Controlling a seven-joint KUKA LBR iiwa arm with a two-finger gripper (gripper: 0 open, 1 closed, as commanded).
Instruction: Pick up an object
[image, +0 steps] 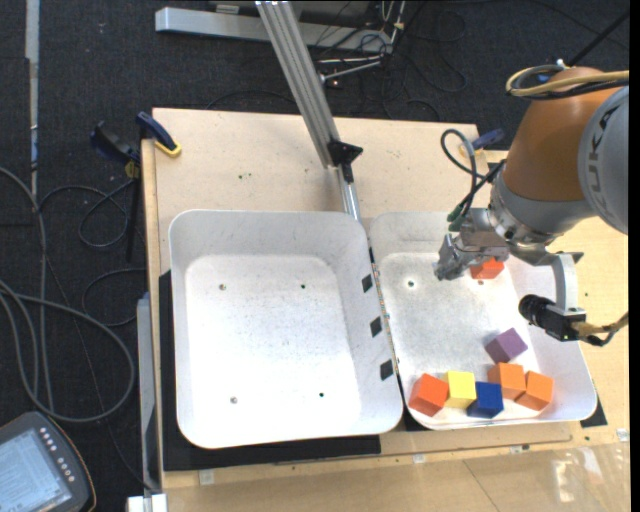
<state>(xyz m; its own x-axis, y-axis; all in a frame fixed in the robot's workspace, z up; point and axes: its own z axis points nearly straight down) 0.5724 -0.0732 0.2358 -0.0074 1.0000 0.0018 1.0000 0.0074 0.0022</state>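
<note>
My gripper hangs low over the upper part of the right bin, under the grey and orange arm. A small red-orange block lies just to its right, partly hidden by the wrist; I cannot tell whether they touch. A purple block sits alone lower down in that bin. Along the bin's near edge lies a cluster: an orange block, a yellow block, a blue block and two more orange blocks.
The left bin lies beside the right one, with black clips along the shared rim. A slanted metal pole crosses the bench at the back. A black fitting with a cable hangs off the arm over the right bin.
</note>
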